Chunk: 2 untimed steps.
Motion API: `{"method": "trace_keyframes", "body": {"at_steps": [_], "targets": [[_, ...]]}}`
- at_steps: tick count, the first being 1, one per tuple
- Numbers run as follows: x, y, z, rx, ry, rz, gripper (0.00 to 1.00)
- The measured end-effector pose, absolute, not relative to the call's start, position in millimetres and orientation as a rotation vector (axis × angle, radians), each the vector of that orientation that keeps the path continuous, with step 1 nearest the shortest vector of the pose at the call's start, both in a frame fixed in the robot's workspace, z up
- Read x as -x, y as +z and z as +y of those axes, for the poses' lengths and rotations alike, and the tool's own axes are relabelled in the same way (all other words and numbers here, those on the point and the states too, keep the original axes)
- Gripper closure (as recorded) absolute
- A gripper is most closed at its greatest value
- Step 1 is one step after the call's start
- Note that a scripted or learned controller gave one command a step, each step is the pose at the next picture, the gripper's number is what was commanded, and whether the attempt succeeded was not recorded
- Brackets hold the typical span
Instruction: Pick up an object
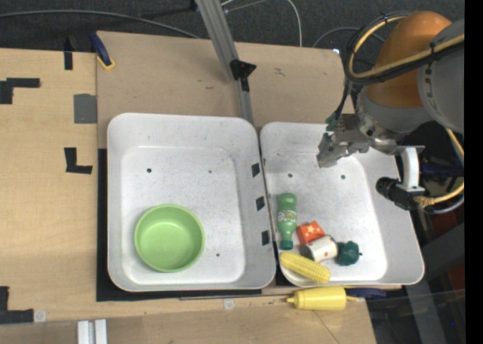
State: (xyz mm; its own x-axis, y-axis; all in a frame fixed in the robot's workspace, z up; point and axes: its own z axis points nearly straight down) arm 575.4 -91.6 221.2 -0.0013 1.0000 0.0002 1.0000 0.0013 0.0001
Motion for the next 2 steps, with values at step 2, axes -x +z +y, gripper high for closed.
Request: {"method": "trace_keyframes", "body": {"at_steps": [2], "targets": [[-529.9,211.8,12.2,2.212,0.003,-2.226,1.0]]}}
